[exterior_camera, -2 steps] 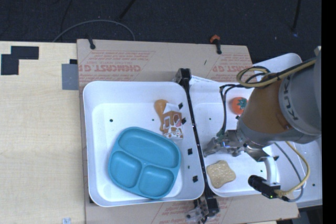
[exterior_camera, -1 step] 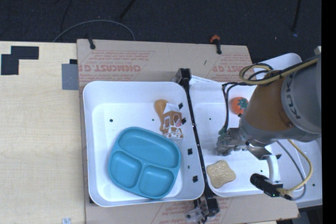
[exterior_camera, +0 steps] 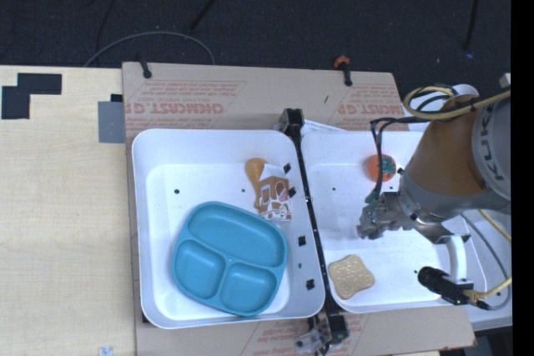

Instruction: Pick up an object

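Lowest in the camera view, a tan slice of toast (exterior_camera: 351, 276) was seen lying flat on the floor of the right bin (exterior_camera: 350, 171), close to its front wall. Above it the gripper (exterior_camera: 373, 224) was lowered over the middle of that bin, just up and right of the toast and apart from it; nothing was seen between its tips. Whether it was spread or closed could not be told, as it was seen from above as a dark cluster. The grey arm (exterior_camera: 446, 162) with its orange band was reached in from the right, which is why the bin's right half was largely covered. A small orange-red ball with a green patch (exterior_camera: 381, 167) was seen near the back of the same bin, beside the arm's cables. In the left bin (exterior_camera: 154, 179) a blue divided plate (exterior_camera: 229, 258) was laid flat toward the front, and a small printed packet (exterior_camera: 272, 198) with an orange-brown piece (exterior_camera: 254, 171) at its upper end was resting against the plate's top-right rim, near the divider between the bins. The toast was judged the likeliest pick target, being nearest the gripper; no grasp had been made yet. A flat, thin item like that was judged hard to pinch off the floor.
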{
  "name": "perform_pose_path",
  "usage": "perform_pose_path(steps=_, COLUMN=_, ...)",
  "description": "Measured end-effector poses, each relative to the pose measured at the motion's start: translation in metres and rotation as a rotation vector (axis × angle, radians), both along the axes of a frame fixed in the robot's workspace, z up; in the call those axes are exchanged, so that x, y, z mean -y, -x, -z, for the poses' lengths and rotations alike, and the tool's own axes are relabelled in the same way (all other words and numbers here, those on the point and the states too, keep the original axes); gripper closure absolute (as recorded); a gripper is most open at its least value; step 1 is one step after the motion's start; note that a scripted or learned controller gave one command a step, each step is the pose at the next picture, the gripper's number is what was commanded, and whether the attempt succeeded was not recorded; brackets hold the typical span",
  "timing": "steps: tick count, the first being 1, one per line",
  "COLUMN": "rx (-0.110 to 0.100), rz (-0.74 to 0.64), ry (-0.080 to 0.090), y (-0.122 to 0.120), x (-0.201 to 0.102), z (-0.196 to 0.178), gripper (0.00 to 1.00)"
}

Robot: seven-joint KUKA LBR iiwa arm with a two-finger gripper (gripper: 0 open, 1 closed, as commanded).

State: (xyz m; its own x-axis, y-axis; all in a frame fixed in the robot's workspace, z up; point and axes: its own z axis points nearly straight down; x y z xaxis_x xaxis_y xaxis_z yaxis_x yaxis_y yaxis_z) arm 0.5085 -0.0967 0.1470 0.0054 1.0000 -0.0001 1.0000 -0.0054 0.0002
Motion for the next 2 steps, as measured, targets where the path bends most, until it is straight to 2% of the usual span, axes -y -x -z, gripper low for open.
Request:
perform_pose_path(steps=1, rx=0.001, rz=-0.006, ry=0.000, y=-0.009, x=0.001, z=-0.046, gripper=1.00)
perform_pose_path(steps=2, rx=0.003, rz=-0.006, ry=0.000, y=-0.014, x=-0.001, z=-0.108, gripper=1.00)
